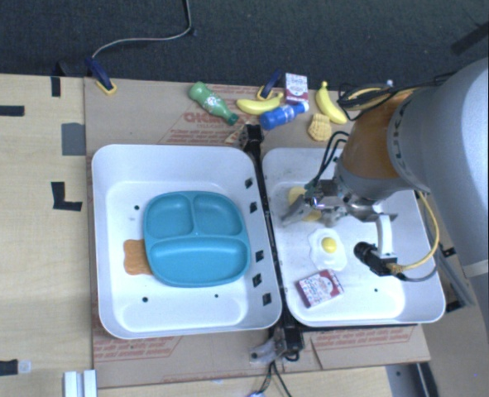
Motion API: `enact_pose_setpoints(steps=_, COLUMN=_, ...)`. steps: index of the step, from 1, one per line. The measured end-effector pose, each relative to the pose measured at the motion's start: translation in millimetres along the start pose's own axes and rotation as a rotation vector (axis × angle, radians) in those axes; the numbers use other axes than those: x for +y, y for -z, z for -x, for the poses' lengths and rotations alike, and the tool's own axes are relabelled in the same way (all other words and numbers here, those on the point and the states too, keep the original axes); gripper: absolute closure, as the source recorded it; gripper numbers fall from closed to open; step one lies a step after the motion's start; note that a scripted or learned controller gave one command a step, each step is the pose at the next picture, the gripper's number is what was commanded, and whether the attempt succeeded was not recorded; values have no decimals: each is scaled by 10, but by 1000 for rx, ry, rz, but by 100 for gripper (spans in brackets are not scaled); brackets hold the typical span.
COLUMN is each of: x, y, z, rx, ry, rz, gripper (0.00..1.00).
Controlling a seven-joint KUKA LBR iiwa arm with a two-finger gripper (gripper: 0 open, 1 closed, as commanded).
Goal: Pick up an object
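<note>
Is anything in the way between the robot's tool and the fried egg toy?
Nothing visible is. The tool sits low in the right bin, and the fried egg lies just below and to the right of it in the picture, on bare white floor. The red packet lies beyond the egg.

Two white bins point(112, 222) sit on a tan wooden bench point(29, 246) marked with black shapes at the left of the frame. In the left bin lies a light blue divided plate point(196, 238), with an orange-brown piece point(134, 257) poking out beside it. The right bin holds a white-and-yellow fried egg point(328, 246) and a red-and-white packet point(318, 288). At upper centre are a green bottle point(212, 102), two yellow bananas point(258, 104) and a blue piece point(278, 117). The arm point(443, 131) is grey with an orange band.
</note>
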State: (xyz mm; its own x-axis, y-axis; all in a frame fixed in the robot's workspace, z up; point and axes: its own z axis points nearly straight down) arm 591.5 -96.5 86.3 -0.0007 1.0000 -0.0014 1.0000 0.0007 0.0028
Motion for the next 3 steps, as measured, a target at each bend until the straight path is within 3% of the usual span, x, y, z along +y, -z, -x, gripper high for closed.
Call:
enact_pose_setpoints(steps=1, x=400, y=-4, z=97, rx=0, ry=1, rz=1, gripper=0)
enact_pose_setpoints(steps=2, x=344, y=-4, z=-4, rx=-2, ry=0, rz=1, gripper=0)
enact_pose_setpoints(steps=3, x=633, y=-7, z=158, rx=1, ry=2, rz=0, gripper=0)
